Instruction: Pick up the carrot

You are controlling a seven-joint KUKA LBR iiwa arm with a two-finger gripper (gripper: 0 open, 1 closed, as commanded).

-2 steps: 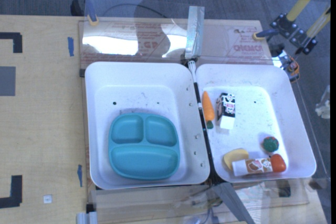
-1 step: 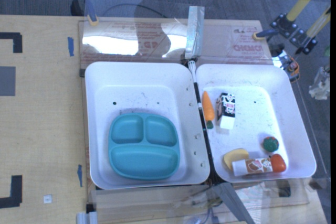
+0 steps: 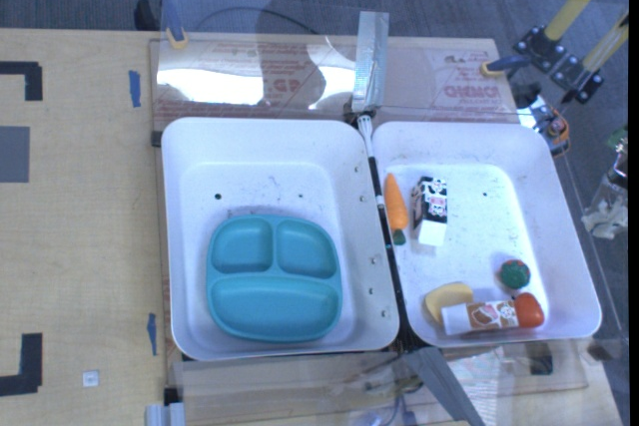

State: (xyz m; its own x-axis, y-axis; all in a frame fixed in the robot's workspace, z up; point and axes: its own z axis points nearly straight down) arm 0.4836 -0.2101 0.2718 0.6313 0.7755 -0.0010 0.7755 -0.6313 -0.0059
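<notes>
The carrot is a small orange stick with a green tip at its near end. It lies lengthwise in the right bin, close to that bin's left wall and about halfway along it. A black-and-white patterned carton lies just to its right, nearly touching it.
A teal divided plate sits in the left bin. In the right bin's near corner lie a yellow piece, a white bottle with a red end and a green-and-red ball. A yellow-poled stand rises at the back right.
</notes>
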